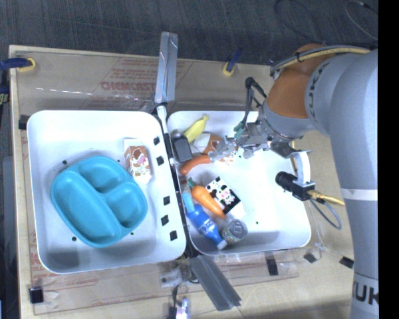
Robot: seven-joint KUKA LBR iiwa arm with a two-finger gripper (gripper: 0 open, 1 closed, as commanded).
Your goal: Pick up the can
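The counter [86,72] is a pale wooden board with faint red lettering near its upper edge, set on a dark carpeted floor [86,12]. Blue clamps [16,64] grip its upper left corner, and another small blue clamp [233,62] sits at the upper edge right of centre. Two shallow white bins lie side by side on it, divided by a ridge with black tabs.

The left bin [46,131] holds a turquoise divided plate [98,200] in its lower left part and a small printed carton [137,159] just above and right of the plate, near the divider.

The right bin [279,211] is crowded along its left side. A yellow banana [197,127] lies at the top, with a dark rectangular block [183,148] below it and an orange-red curved piece [194,165] beneath that. Lower down are a black-and-white patterned box [222,193], an orange carrot [207,200] touching it, and a blue bottle [203,222] along the divider.

The can [235,230] lies near the lower edge of the right bin, just right of the blue bottle, its grey metal end facing up.

The arm [332,111] enters from the right, its orange band at upper right. The jaws [237,146] hang over the upper middle of the right bin, well apart from the can; I cannot tell whether they are spread or pressed together.
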